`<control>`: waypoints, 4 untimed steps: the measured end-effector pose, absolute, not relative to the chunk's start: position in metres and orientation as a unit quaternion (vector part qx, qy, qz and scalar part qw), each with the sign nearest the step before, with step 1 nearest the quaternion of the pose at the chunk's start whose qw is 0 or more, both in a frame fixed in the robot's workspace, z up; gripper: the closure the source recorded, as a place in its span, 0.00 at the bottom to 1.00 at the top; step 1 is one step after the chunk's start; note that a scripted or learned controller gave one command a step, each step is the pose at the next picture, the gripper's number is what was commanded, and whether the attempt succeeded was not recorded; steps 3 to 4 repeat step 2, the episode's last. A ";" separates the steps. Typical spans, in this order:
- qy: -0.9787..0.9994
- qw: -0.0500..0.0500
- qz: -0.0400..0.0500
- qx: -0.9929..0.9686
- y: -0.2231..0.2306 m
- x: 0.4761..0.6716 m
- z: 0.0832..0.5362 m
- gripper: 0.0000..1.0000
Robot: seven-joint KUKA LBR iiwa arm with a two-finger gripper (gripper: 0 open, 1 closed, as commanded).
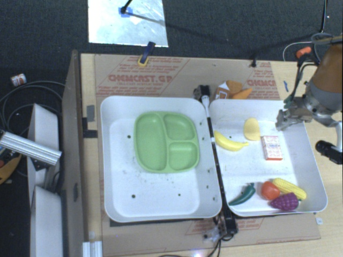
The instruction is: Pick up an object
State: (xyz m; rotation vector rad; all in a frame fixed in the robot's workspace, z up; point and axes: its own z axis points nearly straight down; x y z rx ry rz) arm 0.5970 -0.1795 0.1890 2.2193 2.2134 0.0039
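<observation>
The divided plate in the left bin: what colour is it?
Light green, seen in the camera view.

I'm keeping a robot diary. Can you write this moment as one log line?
task: pick up an object | gripper: above right bin, far edge | holding: nothing seen | nearest: white box

The arm (328, 82) enters from the right edge of the camera view, its grey body topped by an orange band and its wrist angled downward and to the left. The gripper (285, 118) sits at the arm's lower left end, low over the right-hand side of the scene, its dark fingertips pointing down and left. The spacing of the fingers cannot be resolved.
</observation>
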 end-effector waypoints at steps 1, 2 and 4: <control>0.708 0.002 0.001 0.707 -0.177 0.598 0.184 0.00; 0.710 -0.001 0.000 0.704 -0.141 0.637 0.079 0.00; 0.710 -0.001 0.000 0.704 -0.141 0.637 0.079 0.00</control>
